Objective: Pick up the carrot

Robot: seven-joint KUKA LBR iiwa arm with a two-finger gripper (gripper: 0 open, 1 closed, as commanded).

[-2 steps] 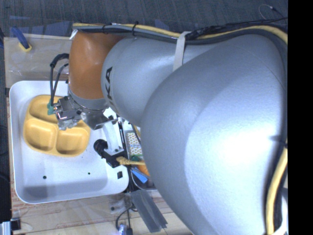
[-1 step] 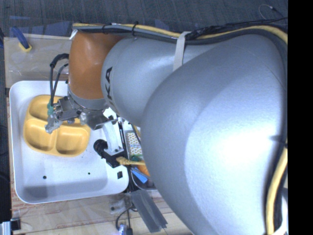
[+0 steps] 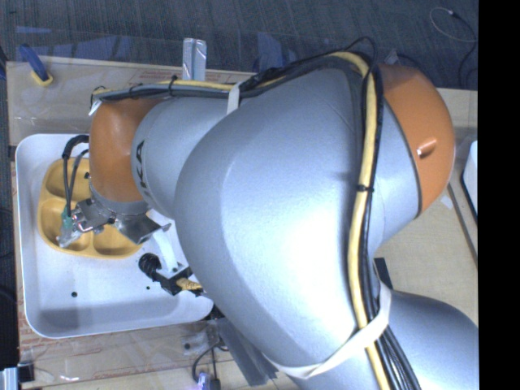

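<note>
Arm (image 3: 309, 210) blocks your view of most of left bin (image 3: 32, 242). End effector (image 3: 81, 222) low at bin's 9 o'clock, over yellow object (image 3: 61, 218); its grip state: cannot tell. Carrot's place: cannot tell. Risk: you close on wrong item.

One robot arm (image 3: 309, 210) is visible, grey, and it covers most of the bench (image 3: 24, 96). On the arm there are two orange parts: one band (image 3: 114, 153) near the wrist at the left and one bigger orange section (image 3: 422, 145) at the upper right. One yellow cable (image 3: 366, 177) and black cables beside it run along the arm. One white bin (image 3: 49, 299) can be counted at the left. Inside it lies one yellow-orange object (image 3: 61, 210) with several rounded lobes; their exact number I cannot tell, because the wrist hides part of it. One blue-and-yellow tool (image 3: 34, 65) lies at the bench's far left corner
</note>
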